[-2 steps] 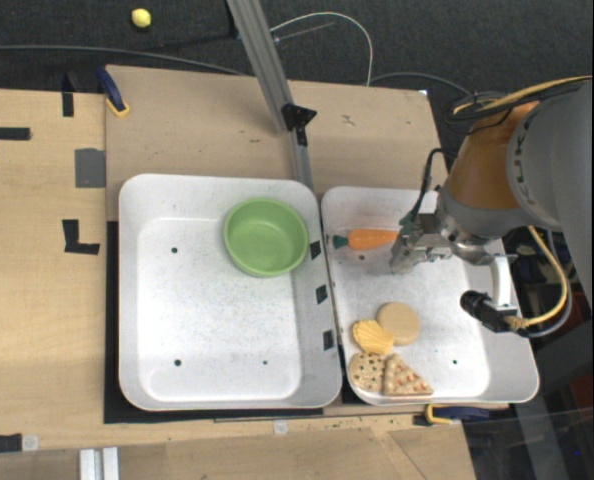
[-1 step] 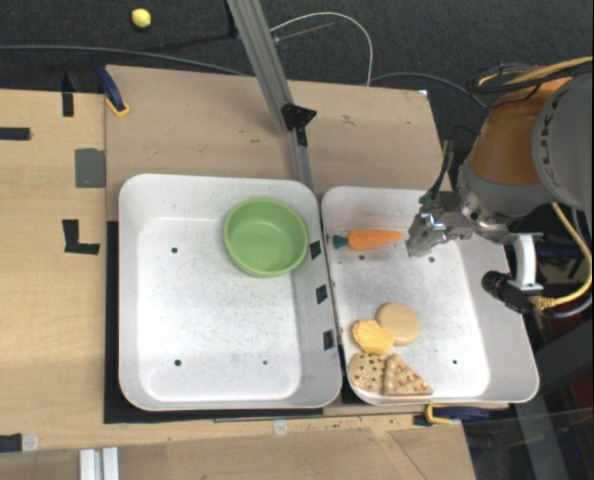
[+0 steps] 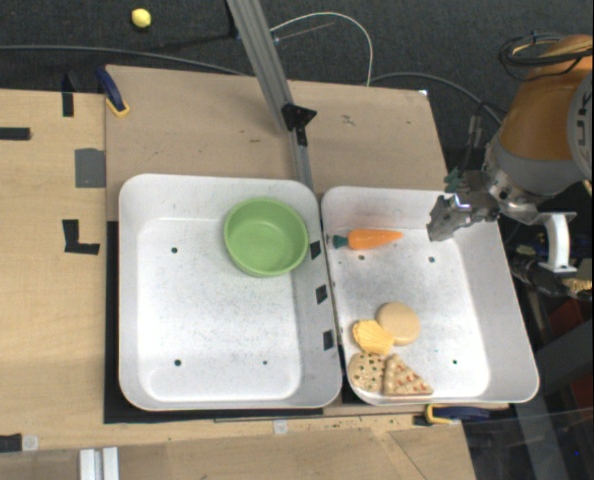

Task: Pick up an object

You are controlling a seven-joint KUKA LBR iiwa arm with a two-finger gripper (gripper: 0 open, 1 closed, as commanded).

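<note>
1. While the end effector (image 3: 445,224) hovers at the right bin's (image 3: 497,298) far edge, I cannot tell its state; nothing is picked up yet.
2. The toy carrot (image 3: 373,238) lies nearby; the grasp and lift remain.

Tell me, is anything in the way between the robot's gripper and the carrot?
Nothing visible. The gripper hangs over the right bin's upper right part, and the carrot lies to its left in the picture on bare bin floor. The cookies sit farther down, near the bin's front edge, off that path.
</note>
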